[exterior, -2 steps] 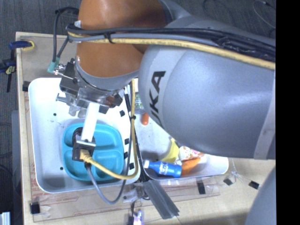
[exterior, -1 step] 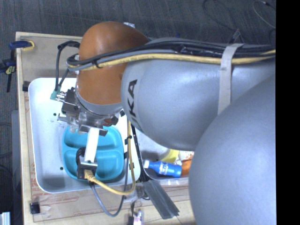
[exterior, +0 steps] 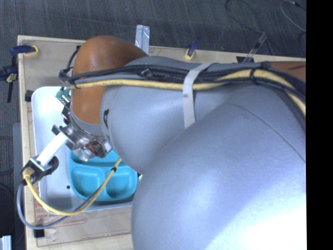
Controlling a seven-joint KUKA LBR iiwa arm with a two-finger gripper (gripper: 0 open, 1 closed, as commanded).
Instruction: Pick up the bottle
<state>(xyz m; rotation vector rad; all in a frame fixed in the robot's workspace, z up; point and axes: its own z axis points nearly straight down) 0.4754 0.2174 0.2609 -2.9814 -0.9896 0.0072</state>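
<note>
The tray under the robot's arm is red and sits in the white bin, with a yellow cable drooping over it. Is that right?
Not quite. The tray is light blue, not red. The camera view shows it lying in the white bin below the arm's orange band, and the yellow cable does loop across its front edge. The rest of what you said is right.

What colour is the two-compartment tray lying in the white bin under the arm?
Light blue; the tray shows in the camera view, inside the bin.
</note>
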